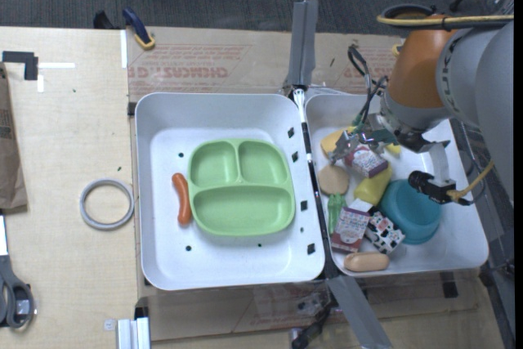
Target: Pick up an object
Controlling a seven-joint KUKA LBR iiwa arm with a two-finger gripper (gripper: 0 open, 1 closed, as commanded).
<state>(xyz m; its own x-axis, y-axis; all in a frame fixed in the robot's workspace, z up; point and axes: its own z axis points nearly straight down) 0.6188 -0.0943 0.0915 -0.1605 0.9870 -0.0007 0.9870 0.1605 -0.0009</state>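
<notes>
My gripper (357, 141) hangs low over the back part of the right bin (466, 245), just above a pile of small items. Right under it lie a pink and white box (370, 164) and a yellow piece (330, 145). Close by are a tan round disc (333, 180), a yellow block (372, 189), a teal bowl (413, 215), a pink carton (352, 226), a black-and-white patterned block (384, 234) and a peach-coloured sausage shape (367, 261). Nothing is visibly lifted in the gripper.
The left bin (155, 176) holds a green divided plate (241, 188) and an orange sausage-shaped toy (182, 198). A grey ring (106, 203) lies on the bench to the left. The arm's orange band (418, 69) and cables rise over the right bin's back.
</notes>
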